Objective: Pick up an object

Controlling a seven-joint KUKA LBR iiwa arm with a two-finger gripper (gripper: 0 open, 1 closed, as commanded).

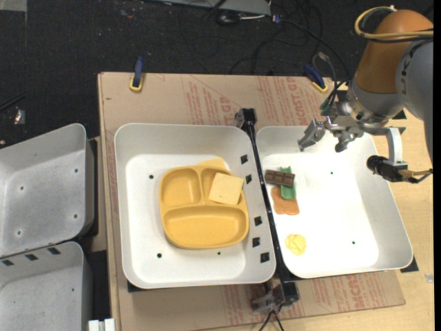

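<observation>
My gripper [326, 138] hangs over the back edge of the right bin [358, 205], open, with nothing between its two fingers [309, 136]. In that bin, near its left wall, lie a brown block [280, 178] on a green piece [286, 185], an orange piece [285, 203] just in front of them, and a small yellow object [295, 243] nearer the front. The gripper is up and to the right of these, well apart from them. In the left bin [138, 205] sits a yellow divided tray [200, 219] with a pale tan slab [226, 188] resting on its upper right compartment.
A black clamp [247, 118] and divider strip run between the two bins. Blue clips [137, 81] hold the cardboard base at the back. Spare white bins [41, 185] lie off to the left. A black fitting [386, 167] sticks out by the right bin's right wall.
</observation>
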